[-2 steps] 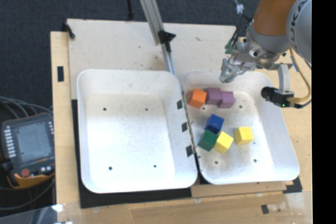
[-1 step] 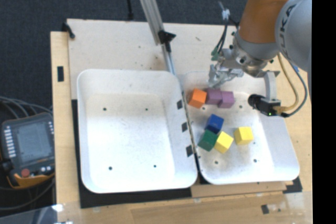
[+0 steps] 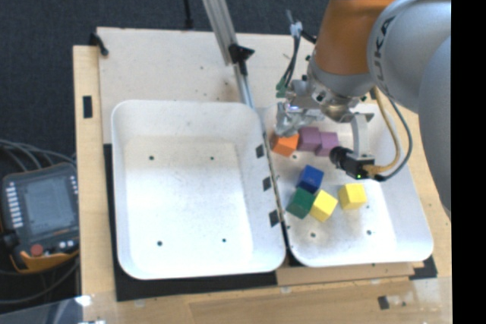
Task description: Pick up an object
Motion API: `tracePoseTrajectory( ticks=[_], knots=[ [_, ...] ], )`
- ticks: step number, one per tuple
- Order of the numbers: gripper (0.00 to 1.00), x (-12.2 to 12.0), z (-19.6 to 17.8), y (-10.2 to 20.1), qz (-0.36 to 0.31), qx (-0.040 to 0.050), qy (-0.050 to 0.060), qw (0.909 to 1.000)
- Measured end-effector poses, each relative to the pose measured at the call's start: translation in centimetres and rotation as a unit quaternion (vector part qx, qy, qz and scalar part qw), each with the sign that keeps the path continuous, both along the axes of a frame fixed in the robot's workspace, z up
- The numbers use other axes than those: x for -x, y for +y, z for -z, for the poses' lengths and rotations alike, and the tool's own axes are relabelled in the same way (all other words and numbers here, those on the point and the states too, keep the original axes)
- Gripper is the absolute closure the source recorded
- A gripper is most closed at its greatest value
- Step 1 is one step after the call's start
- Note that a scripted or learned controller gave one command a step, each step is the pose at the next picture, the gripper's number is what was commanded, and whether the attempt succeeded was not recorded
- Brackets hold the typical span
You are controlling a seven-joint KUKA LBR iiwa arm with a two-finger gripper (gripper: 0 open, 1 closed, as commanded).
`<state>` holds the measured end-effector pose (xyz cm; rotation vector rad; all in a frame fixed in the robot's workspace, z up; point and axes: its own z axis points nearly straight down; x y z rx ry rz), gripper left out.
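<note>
My two bins (image 3: pixel 190 254) look like smooth white plastic, slightly speckled. The bench (image 3: pixel 163 64) looks like pale matt board, dusty. My arm (image 3: pixel 410 42) has a smooth grey shell with a glossy orange band (image 3: pixel 345 26). The blocks (image 3: pixel 353 196) look matt and smooth-faced.

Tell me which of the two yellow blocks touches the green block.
The left yellow block: it sits against the green block. The other yellow block lies apart, further right.
</note>
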<state>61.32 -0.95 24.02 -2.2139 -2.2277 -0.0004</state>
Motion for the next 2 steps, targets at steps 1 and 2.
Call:
tracePoseTrajectory(
  ticks=[1,2],
  knots=[
    [1.00,1.2,1.0,4.6,0.000,0.0004,0.000,1.0000],
    [1.00,3.2,1.6,10.0,0.000,-0.0001,0.001,1.0000]
  ],
)
